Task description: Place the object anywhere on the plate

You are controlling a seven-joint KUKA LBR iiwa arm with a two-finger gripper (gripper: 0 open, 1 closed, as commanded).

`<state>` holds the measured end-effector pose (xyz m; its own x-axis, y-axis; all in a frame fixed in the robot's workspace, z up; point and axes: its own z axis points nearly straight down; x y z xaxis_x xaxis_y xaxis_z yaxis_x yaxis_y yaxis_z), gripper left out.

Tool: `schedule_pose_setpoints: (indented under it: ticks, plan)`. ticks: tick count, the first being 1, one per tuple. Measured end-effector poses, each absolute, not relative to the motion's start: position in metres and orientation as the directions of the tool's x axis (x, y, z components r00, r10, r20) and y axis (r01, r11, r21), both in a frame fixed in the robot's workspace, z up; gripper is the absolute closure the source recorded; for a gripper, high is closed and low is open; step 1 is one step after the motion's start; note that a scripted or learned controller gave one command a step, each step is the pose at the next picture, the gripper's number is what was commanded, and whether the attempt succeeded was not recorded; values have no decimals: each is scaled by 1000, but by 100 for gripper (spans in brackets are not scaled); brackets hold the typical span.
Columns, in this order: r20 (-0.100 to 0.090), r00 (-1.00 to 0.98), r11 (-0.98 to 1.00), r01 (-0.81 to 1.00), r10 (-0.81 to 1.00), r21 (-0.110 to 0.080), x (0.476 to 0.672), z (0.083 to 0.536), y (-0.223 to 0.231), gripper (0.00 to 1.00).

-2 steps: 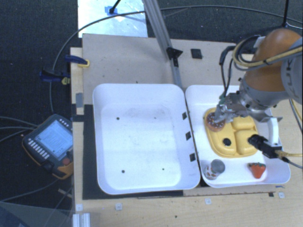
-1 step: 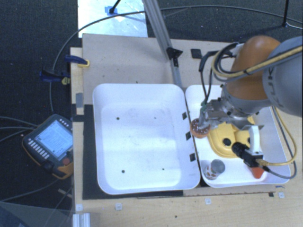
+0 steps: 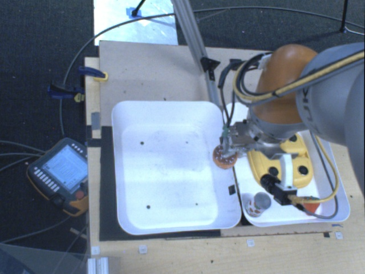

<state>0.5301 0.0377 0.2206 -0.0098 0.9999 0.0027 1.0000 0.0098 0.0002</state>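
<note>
Grey arm's pincer [image 3: 228, 147] hovers over your small round brown object [image 3: 224, 158] at the yellow plate's [image 3: 302, 147] nine o'clock; grip state I can't tell.

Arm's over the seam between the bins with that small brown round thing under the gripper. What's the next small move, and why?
Probably a short lift straight up to check the grasp. The gripper sits right above the brown round object at the left edge of the right bin, and I cannot tell whether it holds it. I cannot make out a plate with certainty.
</note>
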Motion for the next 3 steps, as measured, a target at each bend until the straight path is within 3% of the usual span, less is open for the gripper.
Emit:
schedule_pose_setpoints:
  ticks: [2, 3]
  plan:
    - [3, -10, 10, 1000, 1000, 0, 513, 219, 130, 100]
    - [1, -5, 5, 1000, 1000, 0, 514, 219, 127, 0]
